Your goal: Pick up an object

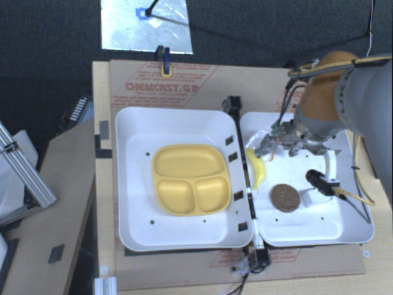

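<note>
A yellow banana (258, 168) lies along the left wall of the right bin (319, 227). A brown round disc (285, 197) sits on the bin floor just right of it. My gripper (267, 144) hangs low over the upper left part of the right bin, just above the banana's top end and apart from the disc. The grey arm with its orange band reaches in from the right behind it. Nothing shows between the gripper's tips.
The left bin (132, 165) holds a yellow three-compartment tray (187, 178) in its middle. A black clip strip (241, 165) runs along the divide between the two bins. A cardboard sheet lies under both bins.
</note>
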`<state>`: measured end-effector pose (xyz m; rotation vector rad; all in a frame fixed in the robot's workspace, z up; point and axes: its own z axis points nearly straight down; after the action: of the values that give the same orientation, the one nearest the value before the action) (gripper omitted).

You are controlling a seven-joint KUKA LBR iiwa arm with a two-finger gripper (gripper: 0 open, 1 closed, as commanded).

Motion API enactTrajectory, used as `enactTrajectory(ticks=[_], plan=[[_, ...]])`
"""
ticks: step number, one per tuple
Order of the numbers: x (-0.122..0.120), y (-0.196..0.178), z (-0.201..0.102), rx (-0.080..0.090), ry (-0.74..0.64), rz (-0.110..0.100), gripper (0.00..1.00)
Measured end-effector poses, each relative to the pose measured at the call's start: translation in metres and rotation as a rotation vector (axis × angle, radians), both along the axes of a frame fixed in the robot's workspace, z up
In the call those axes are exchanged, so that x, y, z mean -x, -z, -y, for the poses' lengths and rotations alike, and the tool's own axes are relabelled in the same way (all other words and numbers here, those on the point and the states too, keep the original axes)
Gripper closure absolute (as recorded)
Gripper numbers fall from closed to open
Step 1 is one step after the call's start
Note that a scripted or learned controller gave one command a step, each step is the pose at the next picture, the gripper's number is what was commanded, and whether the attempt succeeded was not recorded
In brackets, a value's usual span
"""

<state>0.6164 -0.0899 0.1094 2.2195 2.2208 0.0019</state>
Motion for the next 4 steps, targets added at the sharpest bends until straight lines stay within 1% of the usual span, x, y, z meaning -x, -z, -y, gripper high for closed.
enactTrajectory(ticks=[1,2,3,4], plan=[[-0.001,-0.012,0.001,0.001,0.0,0.004,1.0],[0.001,-0.055,0.003,0.0,0.001,0.001,1.0],[0.008,-0.114,0.002,0.0,-0.003,0.003,1.0],[0.007,-0.154,0.002,0.0,-0.003,0.002,1.0]])
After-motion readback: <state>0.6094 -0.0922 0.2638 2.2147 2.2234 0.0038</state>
